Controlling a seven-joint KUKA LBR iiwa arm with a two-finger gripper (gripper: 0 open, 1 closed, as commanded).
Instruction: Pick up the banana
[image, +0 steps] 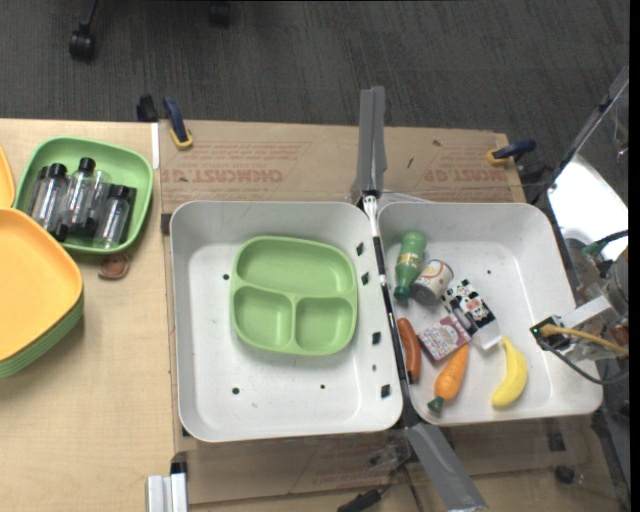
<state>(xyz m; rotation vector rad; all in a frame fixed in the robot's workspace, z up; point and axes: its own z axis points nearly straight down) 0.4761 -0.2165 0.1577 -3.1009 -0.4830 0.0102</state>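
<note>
The banana (510, 373) is yellow and slightly curved. It lies on the floor of the right white bin (530, 250), near the front right corner, with its tip pointing up toward the far wall. Bare white floor surrounds it on its right and far sides. An orange carrot (452, 372) lies just to its left, a small gap apart. Nothing covers the banana.
More things crowd the right bin's left half: a green bottle (407, 263), a can (433, 280), a black-and-white box (470, 305), a pink packet (440, 340) and a red sausage (408, 347). The left bin (200, 350) holds a green divided plate (295, 295). Cables and hardware (575, 338) overhang the right rim.
</note>
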